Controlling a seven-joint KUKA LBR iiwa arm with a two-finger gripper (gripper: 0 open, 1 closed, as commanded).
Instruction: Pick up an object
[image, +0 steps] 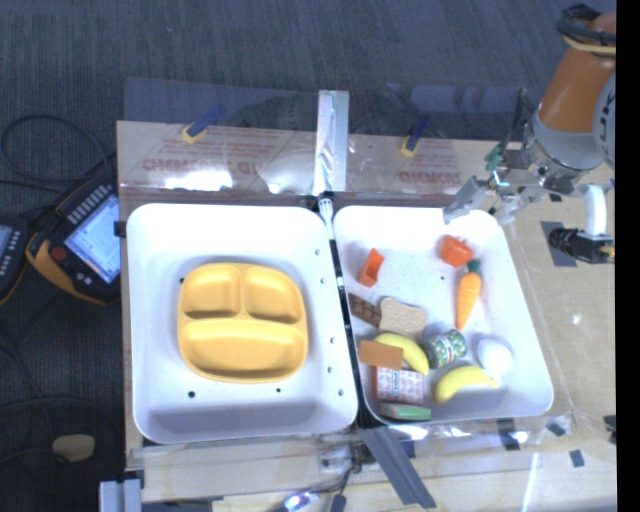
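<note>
Gripper (480, 197) splayed wide, nothing held; carrot (467, 290) just below, close to bin wall (515, 262), could skid away.

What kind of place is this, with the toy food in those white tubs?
Probably a robotics lab test bench: a robot arm reaches over two white bins, one holding toy food such as a carrot, and a handheld controller lies on the carpet.

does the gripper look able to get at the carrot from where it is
Probably yes: the gripper sits above the right bin's far corner, and the carrot lies uncovered, with only a small red-orange piece near its top.
</note>
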